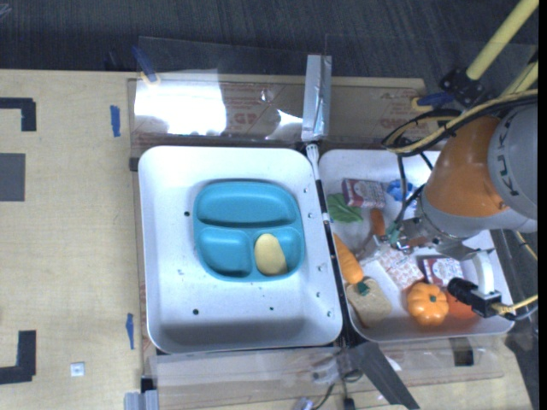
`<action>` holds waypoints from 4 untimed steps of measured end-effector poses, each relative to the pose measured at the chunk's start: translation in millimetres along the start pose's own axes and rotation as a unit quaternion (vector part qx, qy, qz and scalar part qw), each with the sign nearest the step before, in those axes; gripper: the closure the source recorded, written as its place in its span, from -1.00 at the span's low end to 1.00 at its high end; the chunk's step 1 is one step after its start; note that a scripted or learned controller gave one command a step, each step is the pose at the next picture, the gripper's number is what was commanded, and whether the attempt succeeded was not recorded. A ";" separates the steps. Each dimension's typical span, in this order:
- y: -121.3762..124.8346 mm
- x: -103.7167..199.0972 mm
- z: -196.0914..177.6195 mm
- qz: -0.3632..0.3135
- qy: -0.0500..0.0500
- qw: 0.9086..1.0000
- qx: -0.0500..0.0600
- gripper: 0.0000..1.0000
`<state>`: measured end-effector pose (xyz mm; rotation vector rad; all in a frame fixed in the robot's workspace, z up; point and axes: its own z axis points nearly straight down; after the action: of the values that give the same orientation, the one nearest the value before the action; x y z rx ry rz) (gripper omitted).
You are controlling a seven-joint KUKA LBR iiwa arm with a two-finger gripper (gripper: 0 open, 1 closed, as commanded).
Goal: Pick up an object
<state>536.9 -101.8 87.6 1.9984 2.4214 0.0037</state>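
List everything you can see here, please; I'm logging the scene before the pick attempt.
left bin: 1, white, left half of the bench.
divided tray: 1, blue, lying in the left bin.
yellow egg-shaped item: 1, yellow, in the tray's lower right compartment.
right bin: 1, white, beside the left bin, cluttered.
carrot: 1, orange, near the right bin's left wall.
pumpkin: 1, orange, near the right bin's front.
packets: at least 2, red and white print, among the clutter; some partly hidden.
green item: 1, right bin's upper left.
arm: 1, grey with orange band, over the right bin.
end effector: 1, dark, down among the clutter.
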 end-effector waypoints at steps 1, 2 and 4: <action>1.2 -1.1 -10.6 0.001 -0.001 1.000 -0.003 1.00; 24.4 47.6 -122.1 0.122 0.000 0.993 0.002 1.00; 41.2 27.9 -94.5 0.167 0.000 0.986 0.003 -1.00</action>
<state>571.8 -66.7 182.3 2.3774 2.0571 -0.0050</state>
